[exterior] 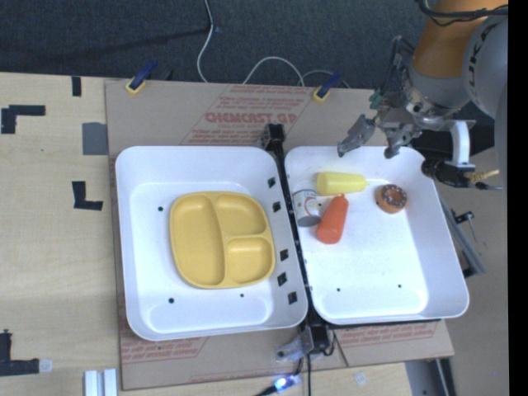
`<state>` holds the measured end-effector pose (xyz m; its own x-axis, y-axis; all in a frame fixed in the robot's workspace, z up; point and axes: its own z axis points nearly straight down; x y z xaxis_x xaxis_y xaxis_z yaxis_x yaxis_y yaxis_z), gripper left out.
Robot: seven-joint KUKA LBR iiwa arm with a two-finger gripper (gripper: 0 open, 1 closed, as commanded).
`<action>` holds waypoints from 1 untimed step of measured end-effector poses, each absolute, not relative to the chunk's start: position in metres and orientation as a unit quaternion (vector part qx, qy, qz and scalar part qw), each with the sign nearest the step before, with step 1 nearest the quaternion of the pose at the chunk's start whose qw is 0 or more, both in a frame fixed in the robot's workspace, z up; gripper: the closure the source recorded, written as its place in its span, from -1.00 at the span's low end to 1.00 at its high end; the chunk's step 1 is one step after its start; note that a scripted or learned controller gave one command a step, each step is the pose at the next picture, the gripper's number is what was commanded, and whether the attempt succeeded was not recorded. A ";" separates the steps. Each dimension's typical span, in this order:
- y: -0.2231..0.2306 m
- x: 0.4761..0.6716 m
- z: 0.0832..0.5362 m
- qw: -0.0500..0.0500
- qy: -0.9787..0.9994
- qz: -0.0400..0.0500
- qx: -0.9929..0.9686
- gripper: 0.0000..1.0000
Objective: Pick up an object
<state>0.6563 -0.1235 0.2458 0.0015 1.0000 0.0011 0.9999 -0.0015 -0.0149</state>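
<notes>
Bench (49, 221) of pale wood, carrying a brown cardboard sheet (239, 110) with red print, on which two shallow white bins sit side by side, their inner walls touching at a row of black clips. Left bin (140, 304): holds one yellow divided plate (221, 239) with three compartments, lying flat near the middle of the bin floor. Right bin (388, 287): holds four items grouped in its upper half, namely a yellow corn-shaped toy (340, 182) lying on its side, an orange carrot-shaped toy (332, 219) just below it and set at a slant, a small clear-and-grey item (306, 206) close to the carrot's left side by the inner wall, its nature too small to tell, and a small brown doughnut-like piece (391, 198) apart to the right of the corn. Grey arm (487, 48) with an orange band, entering from the upper right; its gripper (373, 141) hangs over the top rim of the right bin, above and to the right of the corn, with the jaws spread apart and nothing between them. Blue-and-yellow clamps (141, 77) at the cardboard's upper corners; a white cable (272, 64) loops along the upper edge, before a dark blue cloth backdrop (99, 15)
</notes>
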 end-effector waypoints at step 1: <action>-0.123 0.659 0.254 0.000 -0.708 0.001 -0.707 -1.00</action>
